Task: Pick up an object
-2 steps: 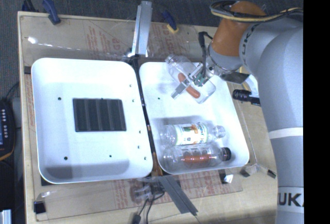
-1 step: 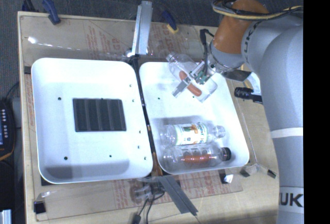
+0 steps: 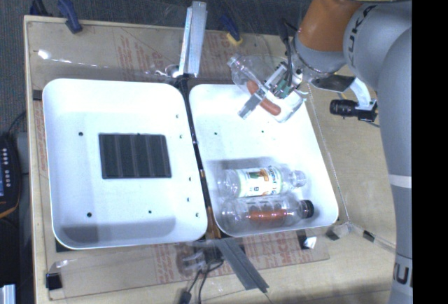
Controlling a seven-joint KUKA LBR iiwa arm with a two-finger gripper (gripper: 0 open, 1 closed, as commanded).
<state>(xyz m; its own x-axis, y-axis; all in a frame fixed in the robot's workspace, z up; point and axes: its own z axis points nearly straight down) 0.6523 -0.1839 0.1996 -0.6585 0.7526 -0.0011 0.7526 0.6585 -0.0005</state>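
Observation:
My gripper (image 3: pixel 263 94) hangs over the far part of the right bin (image 3: pixel 318 155), shut on a clear plastic bottle (image 3: pixel 241 73) with a red-orange band. The bottle lies tilted between the fingers, its clear end pointing up-left past the bin's far rim. It looks lifted off the bin floor. Two more clear bottles lie side by side near the right bin's front wall. One has a white and green label (image 3: pixel 259 182); the other shows a red band (image 3: pixel 269 213).
The left bin (image 3: pixel 63 120) holds a dark ribbed rectangle (image 3: pixel 134 155). A grey metal bar (image 3: pixel 192 40) stands up between the bins at the back. Blue clamps (image 3: pixel 68 14) grip the bench's far edge. The arm's grey and orange body (image 3: pixel 350 8) fills the upper right.

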